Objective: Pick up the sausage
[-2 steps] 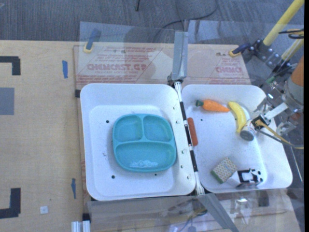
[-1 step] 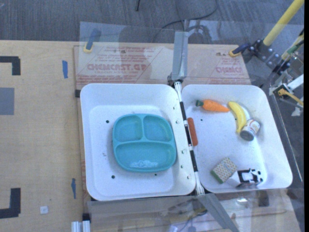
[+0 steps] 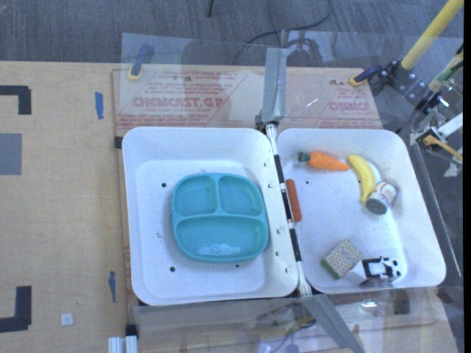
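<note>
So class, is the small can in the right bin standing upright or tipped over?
Tipped: the can lies on its side beside the banana, its round end facing the camera.

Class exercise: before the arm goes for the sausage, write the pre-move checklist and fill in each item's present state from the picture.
1. Sausage in sight, in the right bin: ok.
2. Nothing lying on top of it: ok.
3. Room on both sides: not ok, it lies along the bin's left wall.
4. Apart from the carrot: ok.
5. Banana, can, sponge well off: ok.
6. Claw ready: cannot tell.
</note>
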`<state>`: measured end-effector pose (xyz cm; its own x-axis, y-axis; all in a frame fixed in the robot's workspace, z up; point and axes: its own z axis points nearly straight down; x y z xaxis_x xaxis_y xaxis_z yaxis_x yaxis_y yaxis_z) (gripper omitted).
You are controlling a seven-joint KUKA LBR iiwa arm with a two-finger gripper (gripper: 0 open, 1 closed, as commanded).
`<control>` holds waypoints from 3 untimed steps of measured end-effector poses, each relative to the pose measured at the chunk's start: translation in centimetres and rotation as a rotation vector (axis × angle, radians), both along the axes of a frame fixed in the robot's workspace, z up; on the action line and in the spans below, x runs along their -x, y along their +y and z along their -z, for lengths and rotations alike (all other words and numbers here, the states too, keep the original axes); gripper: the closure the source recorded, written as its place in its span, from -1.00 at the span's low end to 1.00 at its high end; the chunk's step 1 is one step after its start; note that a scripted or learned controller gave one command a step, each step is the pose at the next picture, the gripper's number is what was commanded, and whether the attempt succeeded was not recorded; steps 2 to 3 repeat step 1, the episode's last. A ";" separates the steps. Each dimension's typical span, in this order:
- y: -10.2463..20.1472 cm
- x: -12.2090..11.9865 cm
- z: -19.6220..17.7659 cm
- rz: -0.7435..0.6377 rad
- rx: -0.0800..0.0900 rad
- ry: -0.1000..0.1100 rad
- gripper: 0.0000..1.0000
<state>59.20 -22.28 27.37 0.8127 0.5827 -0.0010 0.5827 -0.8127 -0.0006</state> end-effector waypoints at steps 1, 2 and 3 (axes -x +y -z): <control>2.8 -2.2 10.0 -0.183 -0.002 0.002 -1.00; 2.8 -2.2 10.0 -0.183 -0.002 0.002 -1.00; 2.8 -2.2 10.0 -0.183 -0.002 0.002 -1.00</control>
